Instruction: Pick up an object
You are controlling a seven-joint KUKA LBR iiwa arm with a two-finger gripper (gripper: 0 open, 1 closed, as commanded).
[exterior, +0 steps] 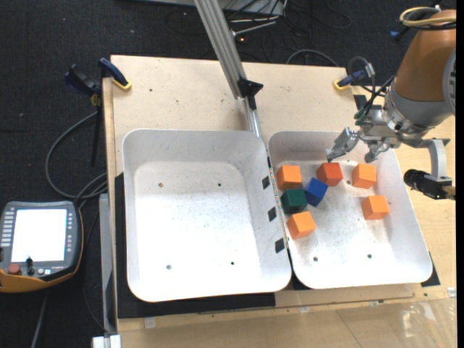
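Orange blocks: four in the right bin point(406, 245) — one at the left point(290, 175), one at the near left point(301, 224), one at the far right point(364, 175), one on the right point(375, 206).
Red block point(330, 172): just below the tool, beside the blue block point(316, 191).
Green block point(293, 199): touching the blue one.
Tool point(357, 146): over the bin's far edge, fingers spread apart, nothing between them.
Open room: bin's near half bare; left bin point(145, 194) alongside on the surface point(181, 93).

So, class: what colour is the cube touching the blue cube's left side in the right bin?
Dark green, seen in the camera view.
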